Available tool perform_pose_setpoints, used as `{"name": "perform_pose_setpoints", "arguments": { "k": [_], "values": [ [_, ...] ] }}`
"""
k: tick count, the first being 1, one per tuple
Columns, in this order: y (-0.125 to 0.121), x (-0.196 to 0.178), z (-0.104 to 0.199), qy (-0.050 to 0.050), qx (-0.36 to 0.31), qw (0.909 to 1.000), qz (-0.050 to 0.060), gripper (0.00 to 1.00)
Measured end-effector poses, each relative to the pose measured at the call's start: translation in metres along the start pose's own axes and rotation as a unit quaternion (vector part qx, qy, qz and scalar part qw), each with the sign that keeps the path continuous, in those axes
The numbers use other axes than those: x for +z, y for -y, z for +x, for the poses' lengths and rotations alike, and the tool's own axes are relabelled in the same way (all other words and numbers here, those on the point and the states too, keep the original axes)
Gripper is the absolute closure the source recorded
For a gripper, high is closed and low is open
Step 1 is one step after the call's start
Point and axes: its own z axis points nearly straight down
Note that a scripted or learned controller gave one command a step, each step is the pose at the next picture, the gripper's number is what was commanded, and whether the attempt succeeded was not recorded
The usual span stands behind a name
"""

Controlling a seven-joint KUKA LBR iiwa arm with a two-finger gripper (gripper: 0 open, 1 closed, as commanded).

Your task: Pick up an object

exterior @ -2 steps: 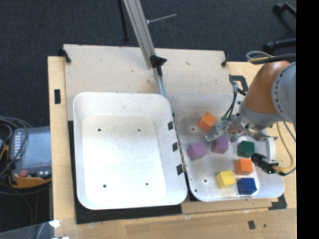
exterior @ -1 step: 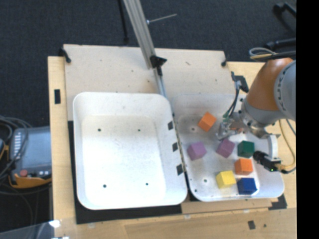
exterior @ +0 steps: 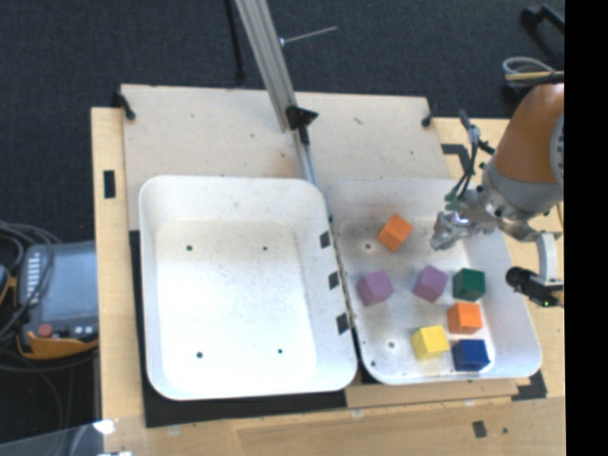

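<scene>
Seven small cubes sit in the right white bin (exterior: 518,350): two orange (exterior: 394,232) (exterior: 465,317), two purple (exterior: 374,287) (exterior: 430,282), one green (exterior: 468,283), one yellow (exterior: 429,341), one blue (exterior: 470,354). The metal gripper (exterior: 446,233) hangs beside the upper orange cube, its grip unreadable. The wooden bench (exterior: 218,126) stands on dark carpet (exterior: 114,27).

Lighting is pretty flat and even, kind of soft overhead light, nothing harsh. The left bin (exterior: 237,283), well away from the hand (exterior: 446,234), is the brightest thing and nearly blows out, so its surface detail is mostly washed away. The right bin (exterior: 518,350) under the hand looks greyer, with a smudgy darker patch just beside the hand. Shadows are short and soft, tucked close under the cubes near the hand. The dark floor (exterior: 114,27) swallows detail. Whole frame is low-res and a bit soft, and the hand itself looks mushy.
</scene>
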Motion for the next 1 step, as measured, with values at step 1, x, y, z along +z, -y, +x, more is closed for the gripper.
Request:
{"name": "perform_pose_setpoints", "arguments": {
  "k": [1],
  "values": [
    [-0.0015,-0.0359,-0.0017,0.000,-0.002,1.0000,0.001,1.00]
  ]
}}
